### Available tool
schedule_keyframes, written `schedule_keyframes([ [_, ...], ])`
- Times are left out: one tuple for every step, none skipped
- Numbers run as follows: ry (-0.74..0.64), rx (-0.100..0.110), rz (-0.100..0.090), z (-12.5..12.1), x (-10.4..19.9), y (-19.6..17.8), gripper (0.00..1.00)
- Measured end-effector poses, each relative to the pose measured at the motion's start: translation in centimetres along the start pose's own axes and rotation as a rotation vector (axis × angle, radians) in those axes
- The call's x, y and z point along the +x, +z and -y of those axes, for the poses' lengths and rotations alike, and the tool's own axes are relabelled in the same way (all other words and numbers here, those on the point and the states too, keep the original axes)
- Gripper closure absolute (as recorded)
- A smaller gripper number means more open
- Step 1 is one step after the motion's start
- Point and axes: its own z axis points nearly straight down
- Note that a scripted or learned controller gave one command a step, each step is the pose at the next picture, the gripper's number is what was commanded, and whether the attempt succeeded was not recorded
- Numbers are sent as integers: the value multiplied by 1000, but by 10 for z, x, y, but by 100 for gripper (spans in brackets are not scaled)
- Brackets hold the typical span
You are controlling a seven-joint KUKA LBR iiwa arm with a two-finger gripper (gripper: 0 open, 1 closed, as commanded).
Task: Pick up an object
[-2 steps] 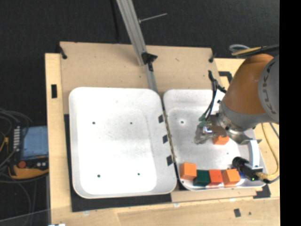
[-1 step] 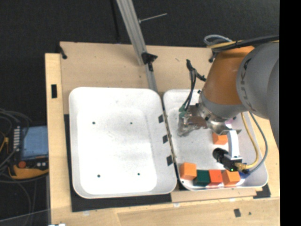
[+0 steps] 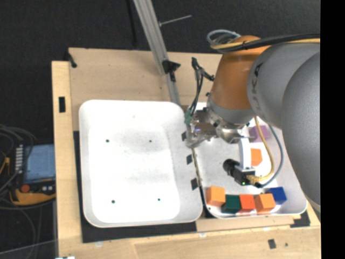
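Several small blocks lie in the right bin (image 3: 215, 161). Along its front wall sit an orange block (image 3: 216, 195), a green block (image 3: 233, 203), a red-orange block (image 3: 247, 202), another orange block (image 3: 264, 201) and a blue block (image 3: 277, 194). Further back are one more orange block (image 3: 255, 156) and a purple piece (image 3: 264, 133), partly hidden by cables. My gripper (image 3: 207, 131) hangs under the orange-banded wrist over the bin's back left part. The arm covers most of it, and I see nothing held.
The left bin (image 3: 129, 161) stands beside the right one, their rims touching. A metal pole (image 3: 156, 42) slants up from behind the bins. The grey arm (image 3: 291, 101) covers the right bin's back right. A blue device (image 3: 40, 163) and cables lie off the bench's left side.
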Motion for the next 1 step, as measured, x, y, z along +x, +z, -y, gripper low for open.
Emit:
schedule_keyframes([
  [0, 0, 0, -18, 47, -11, 100],
])
